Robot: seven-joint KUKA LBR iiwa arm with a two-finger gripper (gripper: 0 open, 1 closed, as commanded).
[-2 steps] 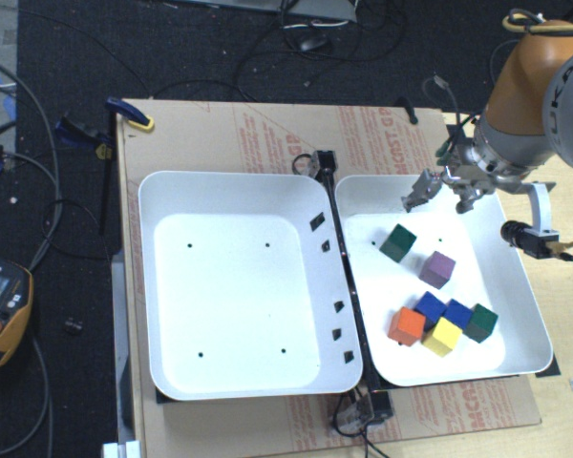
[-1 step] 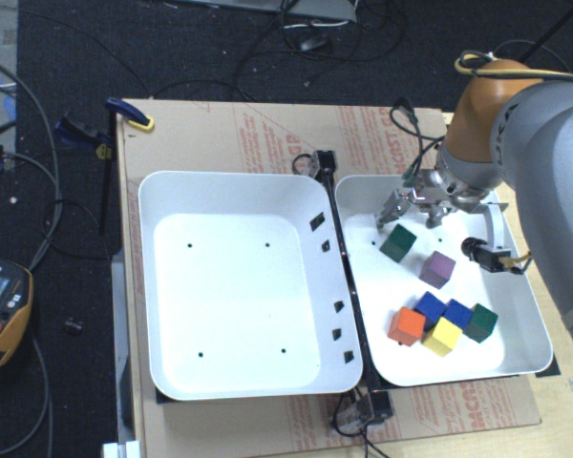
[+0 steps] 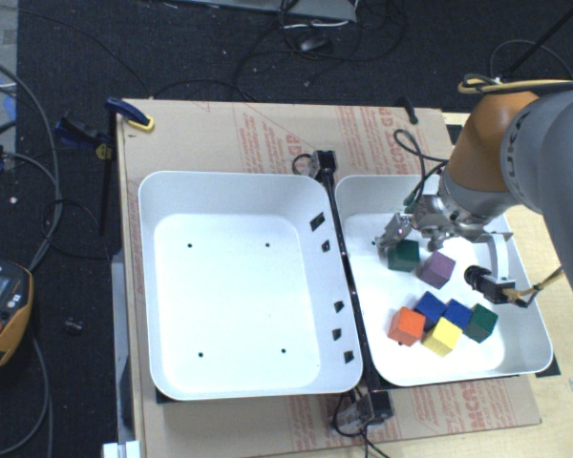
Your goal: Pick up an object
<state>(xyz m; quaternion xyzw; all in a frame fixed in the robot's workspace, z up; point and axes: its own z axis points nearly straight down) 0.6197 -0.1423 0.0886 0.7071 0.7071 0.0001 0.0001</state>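
My gripper [image 3: 408, 234] hangs low in the right bin [image 3: 363, 198], near its upper left part. A dark green cube [image 3: 402, 255] lies directly under the gripper's tip, partly covered by it. I cannot tell whether the gripper touches the cube. A purple cube [image 3: 437, 269] sits just to the right of the green one. Lower in the bin, an orange cube [image 3: 408, 325], two blue cubes [image 3: 430, 305] [image 3: 458, 311], a yellow cube [image 3: 445, 336] and a second green cube [image 3: 480, 322] are bunched together.
The left bin [image 3: 153, 256] is a wide white tray with small dark marks on its floor. A black divider [image 3: 342, 275] runs between the bins. The arm's orange band [image 3: 487, 146] and a cable [image 3: 501, 289] overhang the right bin's right side.
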